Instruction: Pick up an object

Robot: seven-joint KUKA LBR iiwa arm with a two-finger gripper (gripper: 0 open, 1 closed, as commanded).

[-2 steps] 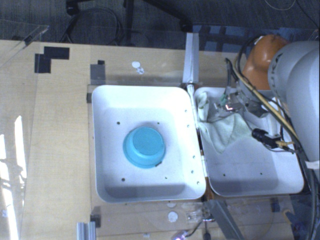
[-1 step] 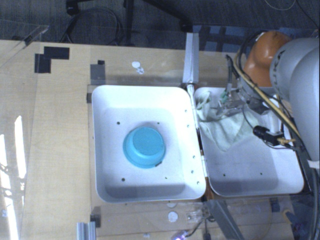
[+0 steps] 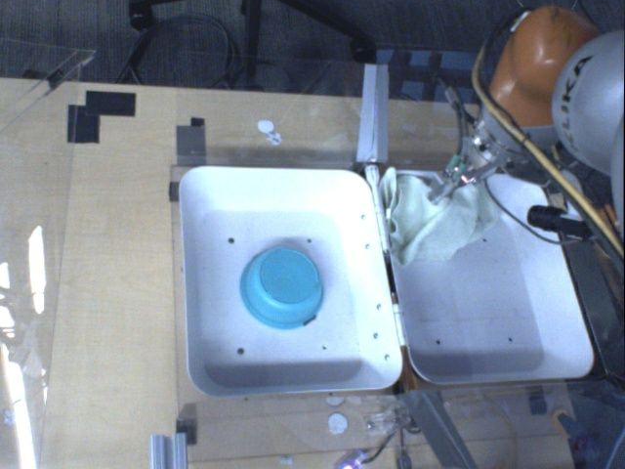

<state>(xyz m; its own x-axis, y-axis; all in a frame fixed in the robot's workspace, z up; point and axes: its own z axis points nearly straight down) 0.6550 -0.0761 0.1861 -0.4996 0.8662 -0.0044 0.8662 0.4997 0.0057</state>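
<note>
Over two white bins (image 3: 205,262) we are seeing the gripper (image 3: 459,176) pinching a pale cloth (image 3: 435,225), a blue bowl (image 3: 282,287) lying well off to its left.

A bowl (image 3: 282,287) sits upside down in the middle of the left bin (image 3: 210,360). A cloth (image 3: 430,225) lies in the right bin (image 3: 547,350), at its 10 o'clock corner.

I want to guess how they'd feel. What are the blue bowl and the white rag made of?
The blue bowl looks like smooth plastic: one even colour, hard rounded rim, faint sheen. The white rag looks like soft cloth: it lies crumpled in folds and drapes against the wall of the right bin. Neither is certain from looks alone.
</note>
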